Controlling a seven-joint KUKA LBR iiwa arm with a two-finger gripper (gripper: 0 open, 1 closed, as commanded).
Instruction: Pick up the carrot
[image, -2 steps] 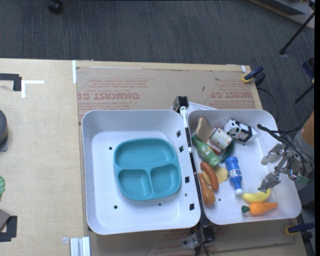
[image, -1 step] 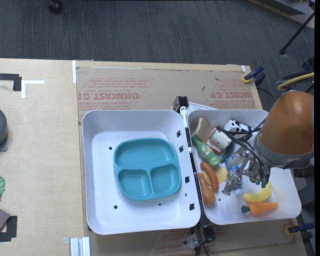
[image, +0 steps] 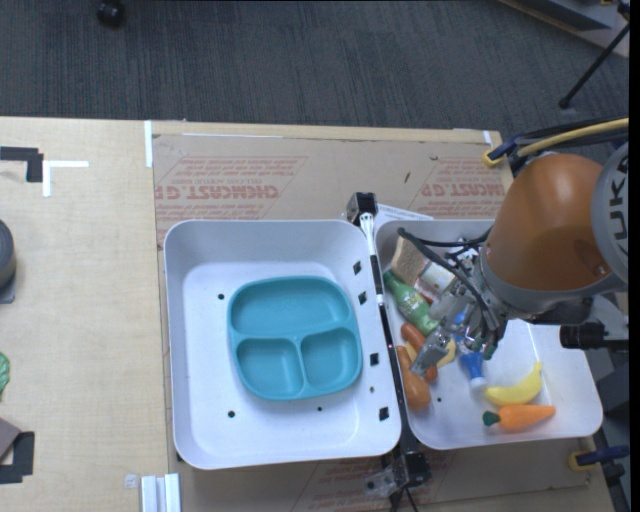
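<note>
Nearest the camera, along the front wall of the right bin (image: 575, 425): the carrot (image: 522, 417), orange with a green stub end, lying flat on its side and pointing rightward. Just behind it, touching or nearly so, a yellow banana (image: 520, 385), curved above the carrot. Left of these, near the bins' shared wall, an orange-brown oblong toy (image: 414, 385), unclear in kind.

Further back, above that clutter: the gripper (image: 447, 340), hanging over the left-middle of the right bin, apart from the carrot and not over it. Fingers (image: 432, 352) too tangled with cables and toys to judge; cannot tell whether spread or closed, and nothing visibly between them. A small blue-and-white item (image: 474, 368) beside them. Likely a reposition toward the front right needed before any descent.

Behind, a green bottle (image: 410, 300) and a box-like pack (image: 415, 262) against the rear left.

In the left bin (image: 190, 330), a teal 3-compartment tray (image: 295, 338), well apart. Under all, the desk (image: 70, 300).
</note>
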